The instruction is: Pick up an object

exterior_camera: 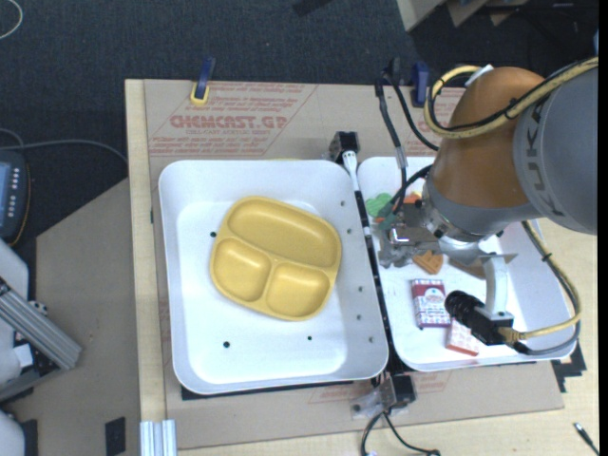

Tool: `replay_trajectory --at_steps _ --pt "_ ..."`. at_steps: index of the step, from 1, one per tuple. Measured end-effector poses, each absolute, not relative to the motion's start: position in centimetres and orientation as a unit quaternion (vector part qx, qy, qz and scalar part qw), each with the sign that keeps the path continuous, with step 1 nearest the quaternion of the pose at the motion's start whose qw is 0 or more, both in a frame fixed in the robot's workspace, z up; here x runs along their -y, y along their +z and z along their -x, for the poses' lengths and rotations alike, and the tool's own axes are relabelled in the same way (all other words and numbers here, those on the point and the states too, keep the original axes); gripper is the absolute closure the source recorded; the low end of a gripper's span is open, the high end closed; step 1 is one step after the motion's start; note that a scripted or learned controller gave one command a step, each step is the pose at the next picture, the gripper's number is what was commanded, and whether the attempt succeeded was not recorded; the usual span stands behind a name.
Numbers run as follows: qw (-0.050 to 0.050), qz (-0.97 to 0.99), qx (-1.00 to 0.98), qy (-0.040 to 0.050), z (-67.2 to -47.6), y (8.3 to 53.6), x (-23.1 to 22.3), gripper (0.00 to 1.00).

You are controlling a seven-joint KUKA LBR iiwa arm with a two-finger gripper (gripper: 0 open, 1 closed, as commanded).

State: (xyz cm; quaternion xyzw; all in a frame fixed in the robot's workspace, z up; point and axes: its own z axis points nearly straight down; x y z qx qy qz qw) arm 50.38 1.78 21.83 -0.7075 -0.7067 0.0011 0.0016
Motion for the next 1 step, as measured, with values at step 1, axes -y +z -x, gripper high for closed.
replay_trajectory --at_steps 1 --pt "-0.001 0.707 0.708 -0.0005 -51.66 21.71 -2.58 1.00"
